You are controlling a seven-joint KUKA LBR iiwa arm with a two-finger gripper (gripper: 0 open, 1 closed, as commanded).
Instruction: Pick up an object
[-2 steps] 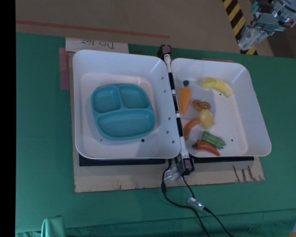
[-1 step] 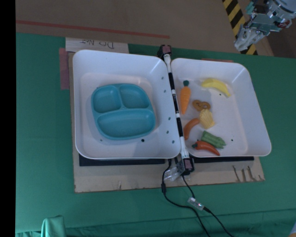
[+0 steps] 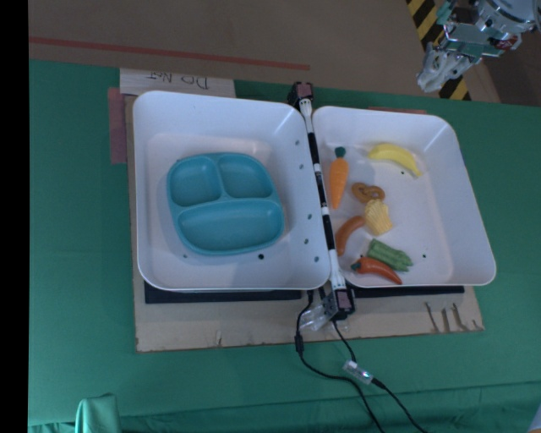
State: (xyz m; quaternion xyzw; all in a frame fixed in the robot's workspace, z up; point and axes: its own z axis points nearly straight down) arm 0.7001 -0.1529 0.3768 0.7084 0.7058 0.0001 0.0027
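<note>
- Gripper (image 3: 439,69) is parked high, up and right of the right bin (image 3: 461,156), off past its far corner. Can't tell its state from this angle, and nothing shows in it. Looks like a standby pose that keeps the bins unobstructed for the camera.
- All pick candidates are in the right bin, bunched toward its left wall: carrot (image 3: 338,179) just beside the wall, banana (image 3: 395,156) further right near the far edge, pretzel (image 3: 368,191) and corn (image 3: 377,217) mid-bin and close together, sausage (image 3: 349,231) below the carrot, green beans (image 3: 390,254) touching the chili (image 3: 376,269) nearest the front.
- Banana sits apart from the rest, likely the cleanest grab. The beans/chili pair risks a double contact.
- Left bin (image 3: 152,135), left of the right bin, holds a teal plate (image 3: 225,203) with three compartments; probably the drop side.
- Bins share a hinge strip, on cardboard (image 3: 220,334) over a green cloth (image 3: 76,254). A cable (image 3: 338,359) trails from the front of the right bin's left corner. Hazard tape (image 3: 427,13) is on the floor behind.
</note>
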